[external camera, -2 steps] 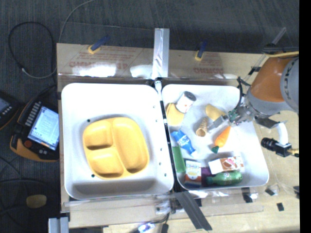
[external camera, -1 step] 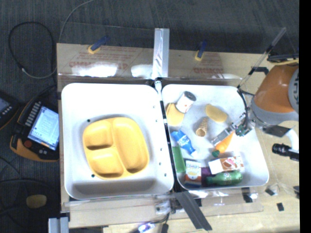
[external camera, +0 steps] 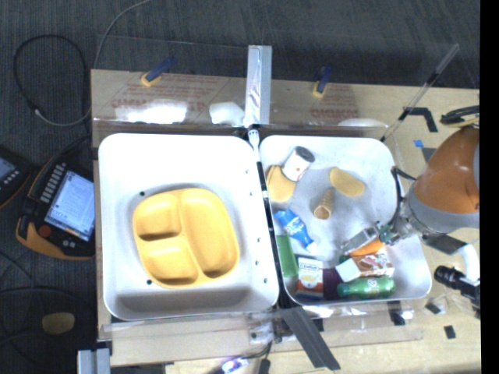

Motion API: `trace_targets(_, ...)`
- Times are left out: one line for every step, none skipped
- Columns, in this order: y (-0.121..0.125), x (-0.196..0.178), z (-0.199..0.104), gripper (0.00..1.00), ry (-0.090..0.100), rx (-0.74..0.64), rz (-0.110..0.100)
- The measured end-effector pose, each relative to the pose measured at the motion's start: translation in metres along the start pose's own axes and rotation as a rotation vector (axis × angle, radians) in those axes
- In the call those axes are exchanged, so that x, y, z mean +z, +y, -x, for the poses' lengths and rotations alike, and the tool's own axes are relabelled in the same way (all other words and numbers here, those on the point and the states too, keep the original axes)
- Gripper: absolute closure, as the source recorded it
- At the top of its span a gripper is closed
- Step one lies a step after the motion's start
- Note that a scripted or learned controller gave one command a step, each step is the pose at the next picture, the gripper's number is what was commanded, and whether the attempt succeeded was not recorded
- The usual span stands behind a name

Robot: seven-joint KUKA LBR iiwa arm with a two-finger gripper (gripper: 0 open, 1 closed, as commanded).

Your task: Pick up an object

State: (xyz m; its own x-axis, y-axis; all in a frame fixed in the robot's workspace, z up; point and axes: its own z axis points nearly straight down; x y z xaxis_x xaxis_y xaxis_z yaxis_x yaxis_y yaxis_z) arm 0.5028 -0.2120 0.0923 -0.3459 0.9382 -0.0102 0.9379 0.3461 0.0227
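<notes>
The gripper [external camera: 373,240] hangs just above the green bottle [external camera: 366,287]; whether it is closed I cannot tell. It should descend straight, clear of neighbouring packets.

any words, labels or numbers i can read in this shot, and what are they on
No text can be read here.
Handheld screen left of the bench: lit display, lines too small to read.
Green bottle in the right bin: label blurred.
Blue packet: print blurred.
Red and white packet: print blurred.
Cardboard behind the bins: faint red print, unreadable.
</notes>
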Motion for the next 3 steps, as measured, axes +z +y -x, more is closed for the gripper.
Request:
trace_targets(0.0, -0.002, -0.002, 0.0, 0.009, 0.253, 0.007)
trace_targets(0.016, 0.001, -0.042, 0.0, -0.006, 0.055, -0.007)
trace_targets(0.081, 0.001, -0.075, 0.0, 0.005, 0.132, -0.02)
